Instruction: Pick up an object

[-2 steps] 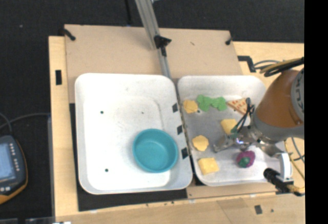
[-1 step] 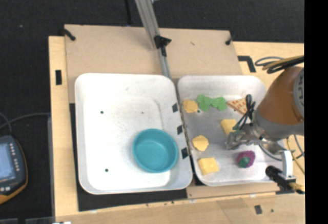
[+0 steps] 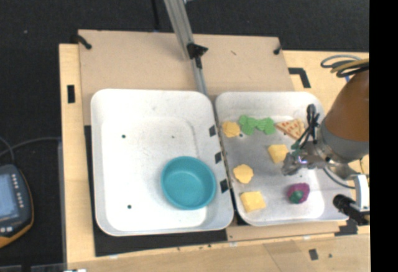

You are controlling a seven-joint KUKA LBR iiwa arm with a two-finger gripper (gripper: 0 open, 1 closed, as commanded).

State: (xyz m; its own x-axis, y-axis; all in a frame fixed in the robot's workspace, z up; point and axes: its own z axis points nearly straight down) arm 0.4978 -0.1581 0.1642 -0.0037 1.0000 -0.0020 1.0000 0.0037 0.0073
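My gripper (image 3: 292, 167) hangs low over the right bin (image 3: 249, 106), just right of a yellow block (image 3: 277, 153) and above a purple and green toy (image 3: 298, 193). I see nothing between its fingers. Other pieces lie in the same bin: a small yellow piece (image 3: 231, 130) at the upper left, a green leafy toy (image 3: 256, 125), a pizza-slice toy (image 3: 290, 127), a yellow lump (image 3: 243, 173) and a yellow block (image 3: 252, 201) near the front. A blue bowl (image 3: 188, 182) sits in the left bin (image 3: 124, 115).
A slanted metal pole (image 3: 177, 15) rises from behind the divide between the bins. The arm's orange band (image 3: 351, 109) looms over the right bin's right edge. A handheld pendant (image 3: 12, 202) lies at the far left, off the bench.
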